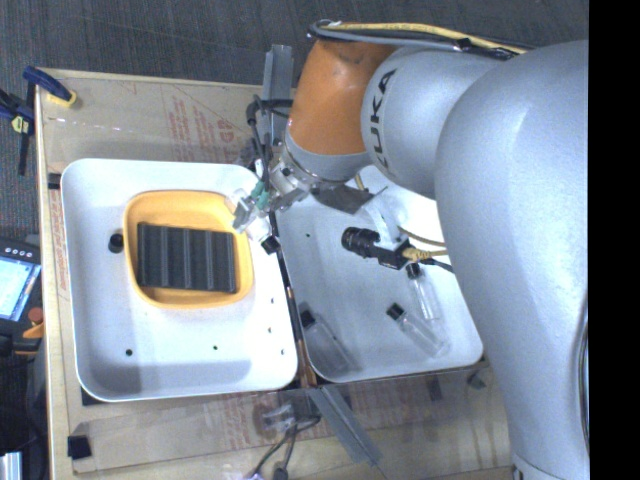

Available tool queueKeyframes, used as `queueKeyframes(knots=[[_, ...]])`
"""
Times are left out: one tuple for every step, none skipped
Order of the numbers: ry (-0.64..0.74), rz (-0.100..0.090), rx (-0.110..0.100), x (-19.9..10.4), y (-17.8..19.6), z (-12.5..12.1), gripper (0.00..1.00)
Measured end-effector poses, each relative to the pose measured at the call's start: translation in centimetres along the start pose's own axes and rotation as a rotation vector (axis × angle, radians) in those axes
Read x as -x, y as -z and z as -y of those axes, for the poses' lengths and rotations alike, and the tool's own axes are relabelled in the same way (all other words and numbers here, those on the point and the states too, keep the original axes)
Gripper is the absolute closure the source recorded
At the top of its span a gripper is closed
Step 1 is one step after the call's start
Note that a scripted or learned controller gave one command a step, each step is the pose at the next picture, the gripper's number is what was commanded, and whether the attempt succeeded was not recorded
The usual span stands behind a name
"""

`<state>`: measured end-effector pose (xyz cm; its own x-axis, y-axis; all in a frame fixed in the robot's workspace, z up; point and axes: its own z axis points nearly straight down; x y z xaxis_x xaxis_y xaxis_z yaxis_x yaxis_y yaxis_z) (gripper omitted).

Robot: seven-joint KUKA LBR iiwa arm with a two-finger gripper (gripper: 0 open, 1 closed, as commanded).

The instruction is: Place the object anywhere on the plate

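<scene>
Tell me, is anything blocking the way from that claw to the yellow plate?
Nothing visible does. The claw hangs right at the yellow plate's right rim in the left bin, with a small pale-green thing at its tip. The plate already carries a dark ridged block.

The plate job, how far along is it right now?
Done: the arm has brought the gripper to the right rim of the yellow plate in the left bin. In hand: something small and pale shows at the jaws, too blurred to identify or to call held. Left: nothing small lies on the plate apart from its dark ribbed insert, so the placing looks undone. Clear tubes remain in the right bin.
</scene>
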<state>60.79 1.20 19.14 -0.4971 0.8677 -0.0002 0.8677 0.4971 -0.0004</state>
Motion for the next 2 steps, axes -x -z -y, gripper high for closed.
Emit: queueKeyframes(knots=[[0.0,0.0,0.0,0.0,0.0,0.0,0.0],[0.01,-0.001,-0.004,-1.3,-0.1,1.2,0.0]])
